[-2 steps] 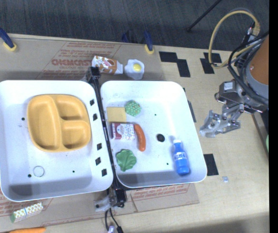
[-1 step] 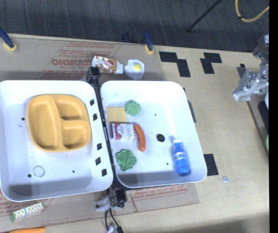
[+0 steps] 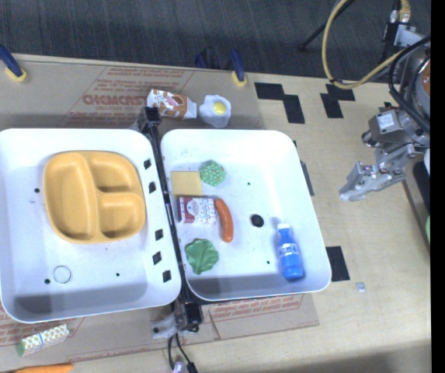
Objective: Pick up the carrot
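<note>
The carrot [image 3: 224, 219] lies in the right bin [image 3: 306, 208], near the middle of its floor, a little toward the wall that this bin shares with the left bin [image 3: 5, 208]. It is long and narrow, and its length runs roughly from the far edge to the near edge. A small red packet [image 3: 196, 209] is just beside it on the side of the shared wall, perhaps touching it. A green leafy piece [image 3: 201, 256] is near its lower end. A yellow block [image 3: 185, 182] and a green round piece [image 3: 213, 173] are farther up, and a blue bottle [image 3: 289, 252] stands apart near the near right corner.

The gripper [image 3: 364, 179] hangs outside the bin, over the bench beyond the right edge. I cannot tell if it is released or clenched.

To do this step well, I think the arm should come above the middle of the carrot, turn so it closes across the narrow width, and descend straight, keeping clear of the packet.
</note>
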`<action>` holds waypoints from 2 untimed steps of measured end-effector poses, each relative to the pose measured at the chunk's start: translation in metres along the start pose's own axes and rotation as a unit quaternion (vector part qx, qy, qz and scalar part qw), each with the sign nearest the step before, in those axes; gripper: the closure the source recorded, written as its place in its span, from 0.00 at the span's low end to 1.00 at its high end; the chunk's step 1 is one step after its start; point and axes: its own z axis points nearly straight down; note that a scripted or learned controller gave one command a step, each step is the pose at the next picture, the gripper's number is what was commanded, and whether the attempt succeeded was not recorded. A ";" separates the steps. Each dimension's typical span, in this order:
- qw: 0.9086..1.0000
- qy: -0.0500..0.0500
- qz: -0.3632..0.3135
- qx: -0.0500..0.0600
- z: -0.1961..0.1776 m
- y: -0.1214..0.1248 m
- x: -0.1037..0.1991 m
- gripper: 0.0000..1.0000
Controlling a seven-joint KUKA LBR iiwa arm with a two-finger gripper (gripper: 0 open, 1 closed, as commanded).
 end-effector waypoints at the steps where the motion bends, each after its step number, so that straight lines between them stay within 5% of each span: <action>1: 1.000 0.000 0.000 0.000 -0.011 -0.001 0.000 1.00; 2: 1.000 0.001 0.001 0.000 -0.022 -0.001 -0.001 1.00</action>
